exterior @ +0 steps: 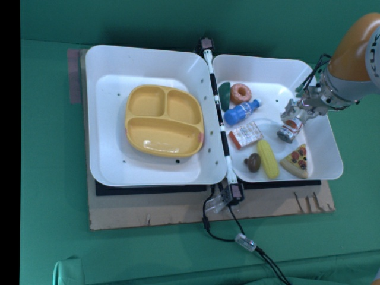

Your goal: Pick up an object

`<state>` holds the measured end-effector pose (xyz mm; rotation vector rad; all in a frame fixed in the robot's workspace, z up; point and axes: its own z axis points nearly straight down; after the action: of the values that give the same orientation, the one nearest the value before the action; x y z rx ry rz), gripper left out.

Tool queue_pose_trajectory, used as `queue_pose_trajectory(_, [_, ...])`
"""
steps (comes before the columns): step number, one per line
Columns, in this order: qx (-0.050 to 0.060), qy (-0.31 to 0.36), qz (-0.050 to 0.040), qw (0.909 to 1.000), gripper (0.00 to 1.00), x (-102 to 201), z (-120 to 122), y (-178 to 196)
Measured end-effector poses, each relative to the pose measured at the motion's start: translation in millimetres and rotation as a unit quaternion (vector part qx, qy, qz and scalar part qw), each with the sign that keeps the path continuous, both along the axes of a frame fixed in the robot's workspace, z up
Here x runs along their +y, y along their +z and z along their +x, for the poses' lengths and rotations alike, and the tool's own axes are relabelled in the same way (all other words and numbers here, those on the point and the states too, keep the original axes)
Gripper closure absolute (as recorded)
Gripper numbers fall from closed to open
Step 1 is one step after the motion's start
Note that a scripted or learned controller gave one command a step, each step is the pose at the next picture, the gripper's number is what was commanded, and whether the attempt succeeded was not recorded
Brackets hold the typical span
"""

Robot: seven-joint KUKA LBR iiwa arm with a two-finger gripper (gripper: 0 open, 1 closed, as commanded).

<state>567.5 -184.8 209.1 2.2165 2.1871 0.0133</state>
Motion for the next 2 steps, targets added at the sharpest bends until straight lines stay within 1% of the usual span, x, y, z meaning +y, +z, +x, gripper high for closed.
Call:
queue_pose_trajectory(1, [0.006, 0.004, 0.0053, 1.0, 1.0, 102.1, -24.1, 74.3])
queue_pose_trajectory(2, [0.007, 0.004, 0.0052, 1.0, 0.0, 102.0, -24.1, 74.3])
